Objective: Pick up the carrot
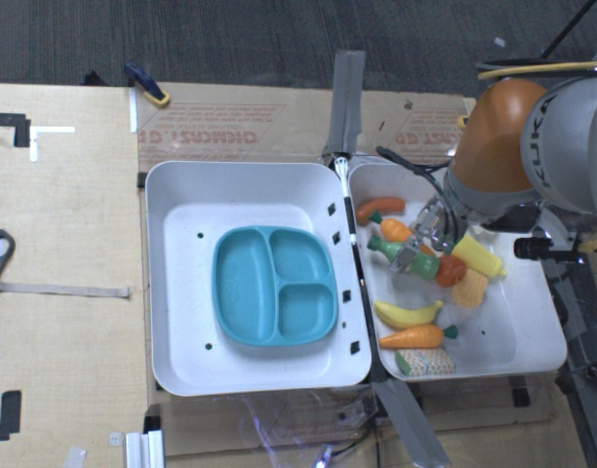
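The carrot (pixel 412 336) is an orange toy with a small green stub at its right end. It lies flat on its side, almost level across the picture (the pointed tip looks to the left), on the white floor of the right bin (pixel 533 354) near the front wall. A yellow banana (pixel 407 312) lies just behind it, very close, perhaps touching.

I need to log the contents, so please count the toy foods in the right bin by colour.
Right bin, as far as the pile lets me tell:
Orange: 4 (carrot, sausage-like piece, piece, pale piece)
Yellow: 2 (banana, piece)
Green: 1
Red: 1
Speckled slice: 1
Total: 9
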You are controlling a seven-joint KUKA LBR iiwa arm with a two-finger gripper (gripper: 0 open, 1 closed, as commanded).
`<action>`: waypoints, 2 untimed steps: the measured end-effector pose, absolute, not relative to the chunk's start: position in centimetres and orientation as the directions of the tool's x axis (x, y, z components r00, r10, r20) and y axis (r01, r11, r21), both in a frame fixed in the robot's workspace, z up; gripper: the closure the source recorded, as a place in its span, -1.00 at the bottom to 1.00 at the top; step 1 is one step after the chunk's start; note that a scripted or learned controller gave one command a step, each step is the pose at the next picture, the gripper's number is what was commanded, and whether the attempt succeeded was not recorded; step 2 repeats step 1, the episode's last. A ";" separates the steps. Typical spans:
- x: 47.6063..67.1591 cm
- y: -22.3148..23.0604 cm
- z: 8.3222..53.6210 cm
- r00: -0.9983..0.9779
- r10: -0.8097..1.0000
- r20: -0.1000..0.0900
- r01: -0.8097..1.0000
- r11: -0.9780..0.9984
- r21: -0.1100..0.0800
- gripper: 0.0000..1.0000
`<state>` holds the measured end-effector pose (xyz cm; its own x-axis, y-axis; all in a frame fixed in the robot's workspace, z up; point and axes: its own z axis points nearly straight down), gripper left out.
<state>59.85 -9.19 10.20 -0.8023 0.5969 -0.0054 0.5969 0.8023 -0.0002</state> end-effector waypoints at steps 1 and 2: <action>63.7 -1.8 19.3 -0.770 0.638 -0.003 0.638 0.770 0.001 1.00; 63.7 -1.8 19.3 -0.770 0.638 -0.003 0.638 0.770 0.001 1.00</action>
